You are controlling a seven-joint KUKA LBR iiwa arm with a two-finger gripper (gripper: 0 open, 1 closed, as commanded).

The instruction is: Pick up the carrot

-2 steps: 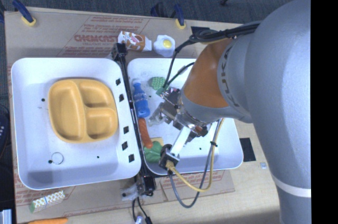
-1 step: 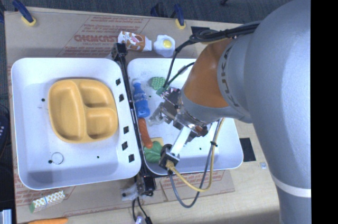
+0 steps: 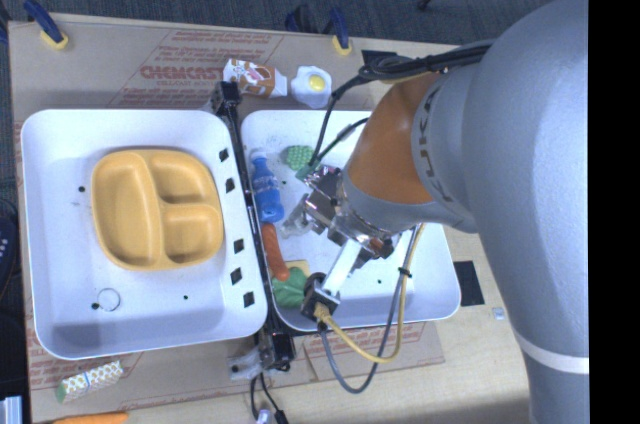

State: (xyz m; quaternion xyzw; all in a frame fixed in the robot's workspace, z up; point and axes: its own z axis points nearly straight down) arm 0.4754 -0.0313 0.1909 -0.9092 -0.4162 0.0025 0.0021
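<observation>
Against the right bin [image 3: 436,292] wall, toy carrot [image 3: 272,252] looks light, stiff, slick: pinch across its orange middle; you can't tell if the gripper [image 3: 308,210] is open.

2 white bins [image 3: 50,212]. 1 yellow divided plate [image 3: 155,207]. 1 blue bottle [image 3: 266,192]. 1 carrot [image 3: 272,250]. 2 green items [image 3: 297,157], kind unclear. 1 small carton [image 3: 250,77]. 1 white-yellow egg-like thing [image 3: 312,84]. 2 blue clamps [image 3: 47,24] w/ yellow tips, on tabletop [image 3: 150,62] edge. 1 patterned packet [image 3: 90,379], btm-left.
</observation>
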